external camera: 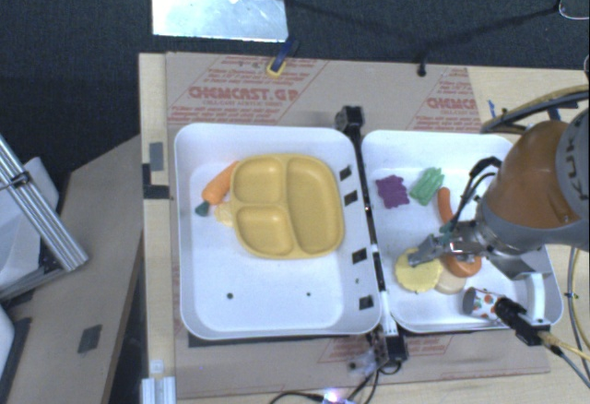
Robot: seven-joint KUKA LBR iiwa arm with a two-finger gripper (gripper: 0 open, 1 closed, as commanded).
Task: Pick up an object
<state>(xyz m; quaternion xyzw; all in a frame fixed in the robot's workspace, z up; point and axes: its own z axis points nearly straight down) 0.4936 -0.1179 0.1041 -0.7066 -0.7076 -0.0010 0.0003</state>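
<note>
Gripper (430, 253) is seen low in right bin (396, 148), over pale yellow disc (417, 276) beside tan piece (451, 282). Jaw state can't be told; nothing is seen pinched. Risk, judged: the flat disc may be slid away, or two items nudged w/o a grasp.

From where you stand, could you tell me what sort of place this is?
Probably a robot test bench: two white bins, a yellow divided plate with toy food, and a robot arm reaching in.
</note>
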